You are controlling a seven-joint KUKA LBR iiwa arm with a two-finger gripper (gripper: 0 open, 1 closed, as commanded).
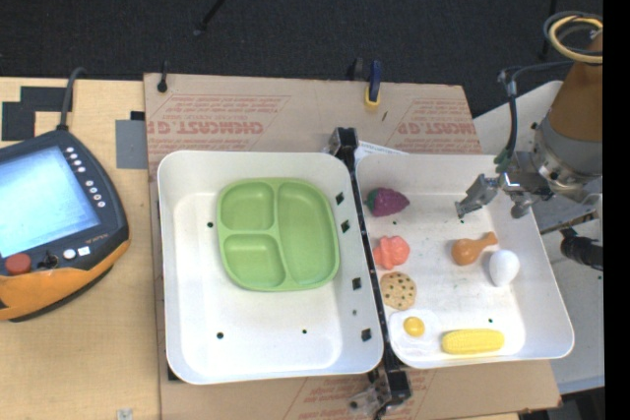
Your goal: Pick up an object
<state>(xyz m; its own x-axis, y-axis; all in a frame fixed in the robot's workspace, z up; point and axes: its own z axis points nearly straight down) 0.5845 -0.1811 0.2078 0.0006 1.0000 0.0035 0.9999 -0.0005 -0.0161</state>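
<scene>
Over the right bin's (551, 310) back right corner hangs the gripper (482, 197); whether it is open or closed cannot be told, and nothing is seen in it. The drumstick (473, 248) lies nearest, just below, beside the egg (503, 267). Step: approach. Next: descend onto one object.

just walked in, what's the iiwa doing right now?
Pick attempt, nothing grasped yet. The gripper hangs over the upper part of the right bin, with nothing between its fingers. The toy food all lies on the bin floor: purple fruit, pink piece, cookie, chicken drumstick, white egg, corn cob and a small yellow piece. The drumstick is nearest the gripper. The left bin holds a green divided plate.
</scene>
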